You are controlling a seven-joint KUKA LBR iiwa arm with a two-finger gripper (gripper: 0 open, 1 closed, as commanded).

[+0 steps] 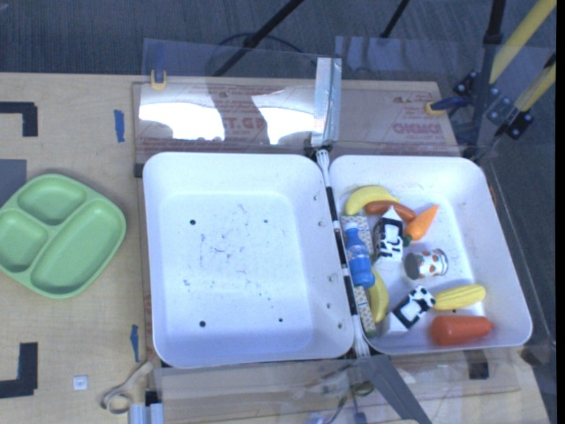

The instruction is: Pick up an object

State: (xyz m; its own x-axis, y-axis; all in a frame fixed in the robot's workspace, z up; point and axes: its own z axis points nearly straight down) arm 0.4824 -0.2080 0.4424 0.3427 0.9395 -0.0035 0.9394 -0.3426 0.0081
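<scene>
White plastic makes up both shallow bins, set side by side on the pale wooden desk (71,131). The left bin (168,184) has faint blue scribbles and a few small dark dots on its floor. The right bin (499,246) holds all the loose things, gathered mostly toward its left wall and front. At the back lies a yellow banana (365,198), curved, with a small red-orange piece (383,208) just beside it and an orange carrot (425,220) to the right of that, pointing up and to the right. A blue bottle (357,253) lies lengthwise along the left wall, touching a black-and-white block (389,238) on its right. Near the middle sits a round grey-and-white thing (428,263) with red on it; what it is cannot be made out. A second banana (379,300) lies along the left wall in front of the bottle. Toward the front are another black-and-white block (413,307), a long yellow piece (461,296) just to its right, and a red-orange oblong thing (460,328) nearest the front rim. All of these rest on the bin floor. Whether the hand is apart or together cannot be told. On the desk, well to the left of the bins, sits a green divided plate (57,235) with three compartments. Behind the bins stand clear plastic panels (229,117) that catch bright glare, and a strip of blue tape (119,124) is stuck on the desk near the left panel.
</scene>
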